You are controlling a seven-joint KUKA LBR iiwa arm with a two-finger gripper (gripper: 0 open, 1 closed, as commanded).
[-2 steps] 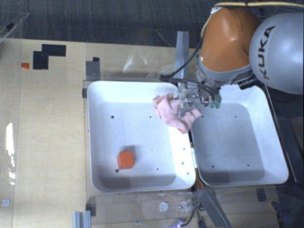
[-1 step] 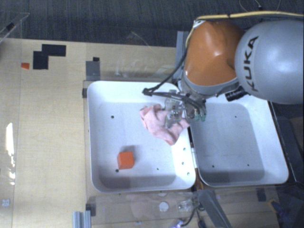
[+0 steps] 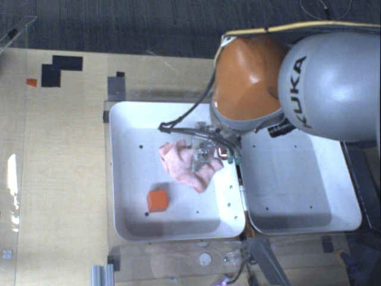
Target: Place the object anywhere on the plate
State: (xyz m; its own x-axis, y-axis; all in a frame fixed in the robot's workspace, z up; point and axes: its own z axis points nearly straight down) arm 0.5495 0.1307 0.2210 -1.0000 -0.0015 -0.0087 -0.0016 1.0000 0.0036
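Pink cloth (image 3: pixel 177 163) lies crumpled in the left bin (image 3: pixel 132 159), toward that bin's right side and near the wall it shares with the right bin (image 3: pixel 297 186). You see it as a soft, limp heap of folds with an uneven outline, one lobe trailing down toward the bin's near edge. The gripper (image 3: pixel 207 151) sits directly over the cloth's upper right part, a cluster of dark metal and small fittings pressed against or just above the fabric. From this angle you cannot tell whether it is spread or closed, or whether it grips any cloth.

Above it the arm (image 3: pixel 333 88) bulks large: a smooth, rounded grey shell with black lettering, and the glossy orange band (image 3: pixel 247 79) curving like a dome over the wrist. A thin black cable (image 3: pixel 184 122) loops from the wrist out over the left bin.

Look to the lower left of the cloth and you find a small orange block (image 3: pixel 158 201), boxy and matte, well apart from the fabric and resting on the bin floor. Both bins are shallow white trays with rounded corners and a few dark dots on their floors. The pale wooden bench (image 3: pixel 59 171) carries flat black angular marks (image 3: pixel 59 70) near its far left corner.
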